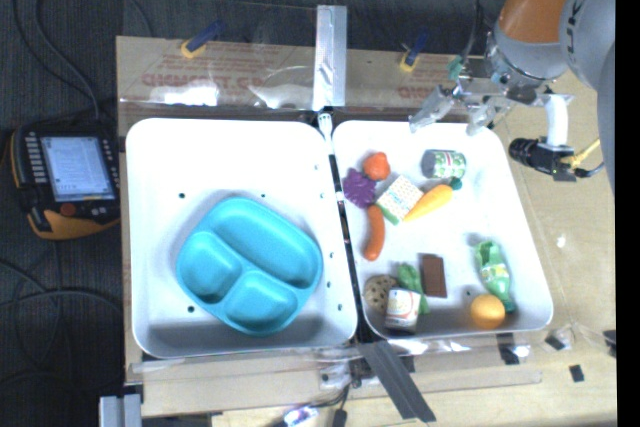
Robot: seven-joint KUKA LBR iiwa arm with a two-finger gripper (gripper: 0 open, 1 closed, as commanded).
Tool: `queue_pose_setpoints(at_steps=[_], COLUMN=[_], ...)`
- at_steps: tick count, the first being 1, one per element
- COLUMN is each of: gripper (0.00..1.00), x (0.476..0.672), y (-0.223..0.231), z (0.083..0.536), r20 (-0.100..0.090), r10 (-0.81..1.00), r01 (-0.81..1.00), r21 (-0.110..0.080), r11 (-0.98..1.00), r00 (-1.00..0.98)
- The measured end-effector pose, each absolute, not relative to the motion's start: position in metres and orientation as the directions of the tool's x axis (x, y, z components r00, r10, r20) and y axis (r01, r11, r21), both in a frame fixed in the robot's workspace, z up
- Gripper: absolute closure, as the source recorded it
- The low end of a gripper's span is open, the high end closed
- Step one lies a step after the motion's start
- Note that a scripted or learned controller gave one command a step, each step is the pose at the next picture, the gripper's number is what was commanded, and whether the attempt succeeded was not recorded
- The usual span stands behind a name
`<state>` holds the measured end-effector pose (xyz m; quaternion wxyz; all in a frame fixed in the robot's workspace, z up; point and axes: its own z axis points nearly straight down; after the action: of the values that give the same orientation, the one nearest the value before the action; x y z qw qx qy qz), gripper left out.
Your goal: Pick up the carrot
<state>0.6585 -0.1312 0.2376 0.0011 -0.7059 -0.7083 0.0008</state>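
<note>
carrot [430, 203] lies in the right bin, well below the open, empty pincer [452, 113].

Two bins sit side by side: the left bin [150, 215] holds a divided tray [250, 263], and the right bin [520, 215] holds the small items. In the right bin the carrot [430, 202] lies just below a can [443, 164] and touches a small box [399, 198] on its left, with a sausage [374, 232] further left. The gripper [455, 110] hangs over the right bin's far edge, above the can.
</note>
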Motion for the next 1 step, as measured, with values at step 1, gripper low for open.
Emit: queue_pose_setpoints(at_steps=[1], gripper=[0.0], x=[0.5995], y=[-0.1695], z=[0.1561], r20=[-0.001], r10=[0.996], r01=[0.996], r21=[-0.003], r11=[0.086], r00=[-0.086])
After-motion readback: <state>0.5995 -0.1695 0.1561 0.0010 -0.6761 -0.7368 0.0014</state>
